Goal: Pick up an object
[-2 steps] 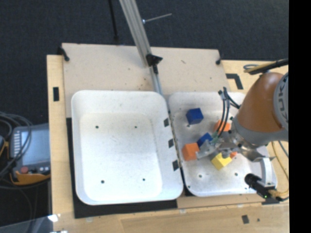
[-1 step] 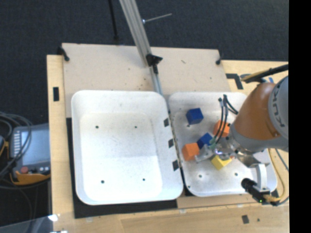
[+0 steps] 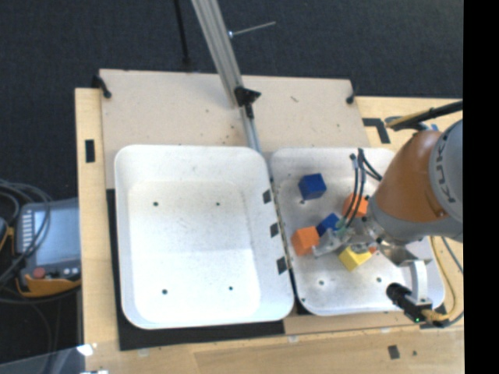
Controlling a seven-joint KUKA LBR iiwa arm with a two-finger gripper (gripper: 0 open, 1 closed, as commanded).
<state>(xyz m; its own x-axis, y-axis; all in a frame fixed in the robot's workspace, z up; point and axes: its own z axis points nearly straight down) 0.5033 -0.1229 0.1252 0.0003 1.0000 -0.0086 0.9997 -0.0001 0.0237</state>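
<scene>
My gripper (image 3: 334, 242) reaches down into the right bin (image 3: 327, 296), low among a cluster of small blocks. An orange block (image 3: 305, 240) lies just to its left, touching or nearly touching it. A small blue block (image 3: 328, 224) sits right behind it, with a bit of green beside it. A yellow block (image 3: 355, 258) lies at its right, partly under the wrist. Another orange piece (image 3: 357, 206) shows behind the cables. A larger blue cube (image 3: 312, 185) stands apart toward the bin's back. The arm hides the bin's right side.
The left bin (image 3: 140, 170) lies alongside, its wall meeting the right bin's at the middle. A slanted aluminium post (image 3: 222, 45) rises from the bench behind the bins. A pendant with cables (image 3: 43, 244) sits off the bench at the left.
</scene>
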